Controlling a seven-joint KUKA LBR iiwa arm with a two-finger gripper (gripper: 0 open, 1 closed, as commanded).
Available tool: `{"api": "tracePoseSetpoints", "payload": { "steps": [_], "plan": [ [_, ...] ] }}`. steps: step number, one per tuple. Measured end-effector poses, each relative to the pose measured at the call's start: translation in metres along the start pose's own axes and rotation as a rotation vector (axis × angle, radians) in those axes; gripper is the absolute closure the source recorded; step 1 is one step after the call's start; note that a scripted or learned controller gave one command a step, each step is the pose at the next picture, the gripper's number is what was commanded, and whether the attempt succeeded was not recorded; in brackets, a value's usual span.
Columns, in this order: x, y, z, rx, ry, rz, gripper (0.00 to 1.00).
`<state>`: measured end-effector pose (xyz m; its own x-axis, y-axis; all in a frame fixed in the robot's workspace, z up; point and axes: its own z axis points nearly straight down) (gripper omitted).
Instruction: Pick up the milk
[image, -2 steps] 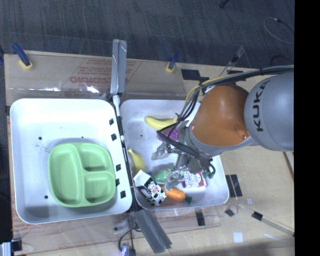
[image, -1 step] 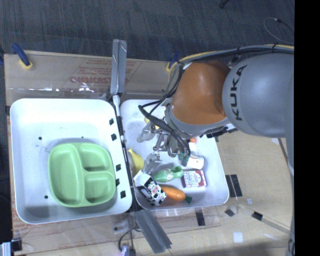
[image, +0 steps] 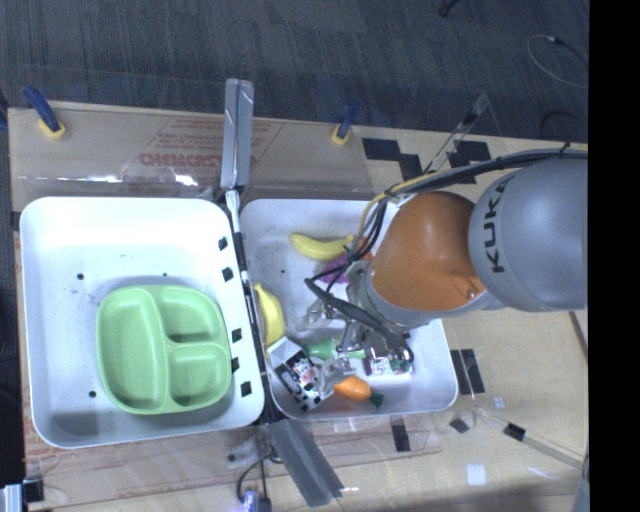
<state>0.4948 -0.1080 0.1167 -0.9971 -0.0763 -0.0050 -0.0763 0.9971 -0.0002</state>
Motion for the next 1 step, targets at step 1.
{"api": "tracePoseSetpoints", "payload": {
  "steps": [1],
  "plan": [
    [0.0031, 0.0271, -0.0758, 0.000, 0.002, -0.135, 0.00]
  ]
}}
